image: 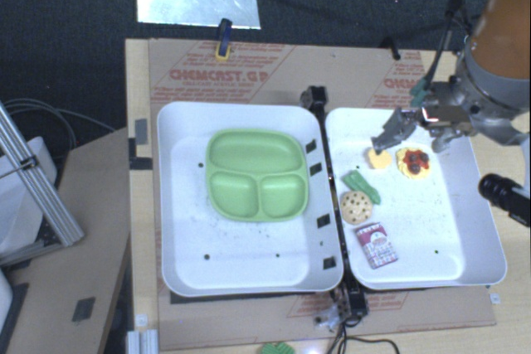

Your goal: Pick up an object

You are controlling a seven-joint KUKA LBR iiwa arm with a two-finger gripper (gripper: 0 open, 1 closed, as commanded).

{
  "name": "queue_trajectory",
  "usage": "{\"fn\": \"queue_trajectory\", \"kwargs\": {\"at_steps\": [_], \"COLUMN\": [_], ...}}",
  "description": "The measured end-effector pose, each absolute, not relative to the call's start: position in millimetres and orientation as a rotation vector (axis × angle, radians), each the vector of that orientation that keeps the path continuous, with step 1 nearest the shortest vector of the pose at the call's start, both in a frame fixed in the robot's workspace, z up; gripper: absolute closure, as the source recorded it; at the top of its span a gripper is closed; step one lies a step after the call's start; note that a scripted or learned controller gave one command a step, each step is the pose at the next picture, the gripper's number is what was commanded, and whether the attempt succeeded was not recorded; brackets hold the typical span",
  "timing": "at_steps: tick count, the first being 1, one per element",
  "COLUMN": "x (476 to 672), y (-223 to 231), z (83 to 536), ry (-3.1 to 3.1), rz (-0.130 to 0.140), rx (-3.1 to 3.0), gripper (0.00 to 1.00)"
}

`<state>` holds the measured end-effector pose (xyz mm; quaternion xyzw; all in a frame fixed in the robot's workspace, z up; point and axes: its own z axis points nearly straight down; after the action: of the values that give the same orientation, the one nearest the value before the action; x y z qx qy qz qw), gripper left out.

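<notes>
Over the right bin [477, 257], the gripper [411, 131] hovers with fingers spread, gripping nothing. Just below it lie a yellow piece [379, 159] and small pizza [414, 162]; cookie [356, 206], green piece [362, 186] and red packet [377, 245] sit nearer that bin's front.

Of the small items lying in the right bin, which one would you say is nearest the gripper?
The yellow chunk, directly under the gripper. The pizza slice lies beside it; the green piece, cookie and red packet lie farther off.

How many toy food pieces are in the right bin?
4, maybe more hidden beneath the gripper: yellow piece, pizza, green bean, cookie. The red carton lies nearest the front.
</notes>
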<state>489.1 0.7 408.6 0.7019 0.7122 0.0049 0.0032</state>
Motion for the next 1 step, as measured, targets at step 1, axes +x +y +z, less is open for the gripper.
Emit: {"fn": "queue_trajectory", "kwargs": {"at_steps": [1], "x": [486.9], "y": [54.5], "z": [385.3], "ry": [2.233], "rz": [0.004], "rx": [2.210], "gripper": [0.00]}}
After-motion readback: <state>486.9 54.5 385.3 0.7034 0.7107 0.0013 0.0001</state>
